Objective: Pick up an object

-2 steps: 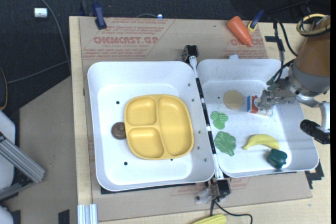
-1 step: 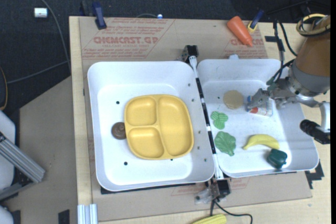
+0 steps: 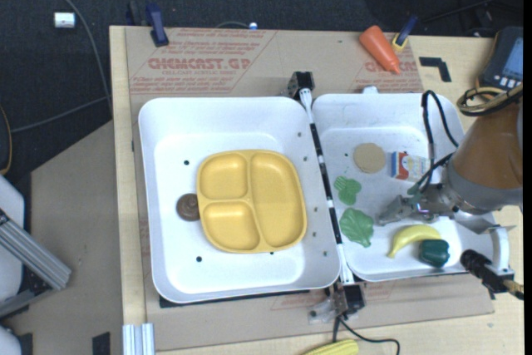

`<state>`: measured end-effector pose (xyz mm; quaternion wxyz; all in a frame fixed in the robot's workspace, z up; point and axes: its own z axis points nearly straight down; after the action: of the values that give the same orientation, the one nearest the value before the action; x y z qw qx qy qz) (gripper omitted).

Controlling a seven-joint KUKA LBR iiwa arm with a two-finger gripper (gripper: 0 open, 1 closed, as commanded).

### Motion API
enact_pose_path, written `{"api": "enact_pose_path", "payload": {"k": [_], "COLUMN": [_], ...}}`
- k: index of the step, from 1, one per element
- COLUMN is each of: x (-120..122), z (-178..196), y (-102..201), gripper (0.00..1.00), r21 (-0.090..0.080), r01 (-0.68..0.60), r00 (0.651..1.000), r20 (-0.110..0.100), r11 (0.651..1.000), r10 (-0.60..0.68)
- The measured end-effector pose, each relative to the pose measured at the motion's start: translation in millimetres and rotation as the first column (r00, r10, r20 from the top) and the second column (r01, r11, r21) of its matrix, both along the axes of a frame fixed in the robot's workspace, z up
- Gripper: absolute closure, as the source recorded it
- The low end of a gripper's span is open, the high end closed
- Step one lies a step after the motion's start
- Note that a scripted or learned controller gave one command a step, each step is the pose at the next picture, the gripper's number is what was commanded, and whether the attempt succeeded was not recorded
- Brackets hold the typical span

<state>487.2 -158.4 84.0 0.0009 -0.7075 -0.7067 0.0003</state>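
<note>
A yellow divided plate [image 3: 251,201] is lying in the left bin [image 3: 158,137], and a small brown disc [image 3: 188,207] is peeking out from beside the plate's left edge, touching it or partly under it.

The right bin [image 3: 378,108] is holding the loose things. A tan round piece [image 3: 369,158] is sitting toward the back, with a small red, white and blue carton [image 3: 402,165] just beside it on the right. Two green leafy pieces are lying near the bin's left wall, the smaller one [image 3: 347,189] behind the larger one [image 3: 357,226]. A yellow banana [image 3: 409,238] is lying toward the front, and a dark green pepper-like thing [image 3: 434,252] is touching its right end.

The arm [image 3: 490,162] is reaching in from the right, and its gripper [image 3: 401,213] is hanging low in the right bin, just behind the banana and between it and the carton. The jaws are pointing left and seem slightly apart, though the view is too coarse to be sure; nothing is showing between them.

An orange carrot-like thing [image 3: 381,51] is resting on the worktop [image 3: 208,62] behind the right bin.
</note>
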Motion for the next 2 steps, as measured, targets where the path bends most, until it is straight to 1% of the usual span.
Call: {"api": "enact_pose_path", "payload": {"k": [1,2], "x": [117,81], "z": [40,0], "y": [-48,-29], "gripper": [0.00,0.00], "r21": [-0.002,0.000], "r01": [-0.002,-0.001], "r00": [1.000,1.000], "r20": [0.004,0.000], "r11": [1.000,1.000], "r10": [0.002,0.001]}}
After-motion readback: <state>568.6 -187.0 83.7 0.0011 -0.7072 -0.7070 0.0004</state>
